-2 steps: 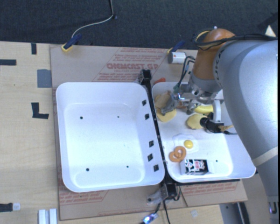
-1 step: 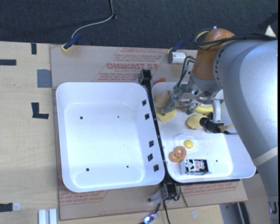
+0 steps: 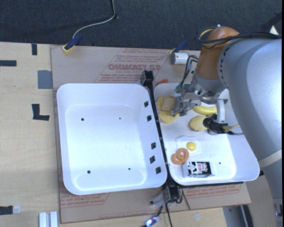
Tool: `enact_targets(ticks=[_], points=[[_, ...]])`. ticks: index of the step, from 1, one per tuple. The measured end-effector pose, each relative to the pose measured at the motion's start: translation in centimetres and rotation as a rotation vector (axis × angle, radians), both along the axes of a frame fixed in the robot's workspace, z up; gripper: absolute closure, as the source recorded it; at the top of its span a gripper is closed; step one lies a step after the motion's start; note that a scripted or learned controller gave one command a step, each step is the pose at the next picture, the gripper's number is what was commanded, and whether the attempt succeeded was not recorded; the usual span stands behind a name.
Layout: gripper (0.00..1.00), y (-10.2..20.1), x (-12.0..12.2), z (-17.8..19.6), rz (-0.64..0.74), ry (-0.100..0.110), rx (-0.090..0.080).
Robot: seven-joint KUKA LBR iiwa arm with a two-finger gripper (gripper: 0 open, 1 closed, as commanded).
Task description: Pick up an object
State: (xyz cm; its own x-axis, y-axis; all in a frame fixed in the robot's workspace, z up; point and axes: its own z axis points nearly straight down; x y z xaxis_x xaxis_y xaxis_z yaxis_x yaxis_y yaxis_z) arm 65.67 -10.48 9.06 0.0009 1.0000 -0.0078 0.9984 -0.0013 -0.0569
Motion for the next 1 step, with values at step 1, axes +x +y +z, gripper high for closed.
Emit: enact_targets(ticks=[1], points=[[1.00, -4.00, 1.46, 17.51, 0.000, -0.076, 0.001]])
